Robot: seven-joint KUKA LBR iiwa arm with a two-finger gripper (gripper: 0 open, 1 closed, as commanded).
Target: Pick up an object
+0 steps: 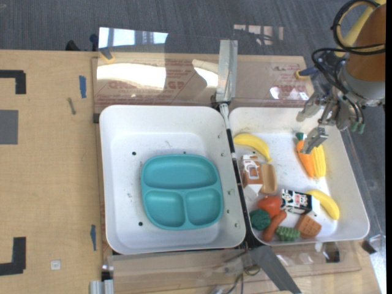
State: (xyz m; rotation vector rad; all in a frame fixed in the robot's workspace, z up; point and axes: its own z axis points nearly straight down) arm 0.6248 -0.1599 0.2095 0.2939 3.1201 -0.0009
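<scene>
Hovering at upper right: hand (315, 124) is seen spread, gripping nothing | corn cob (317, 159) is placed just below | teal tray (182, 190) is centred in left bin (116, 133)

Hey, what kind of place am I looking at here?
Probably a robot lab test bench: two white bins side by side, toy food like a banana and corn, and a robot arm's claw above them.
</scene>
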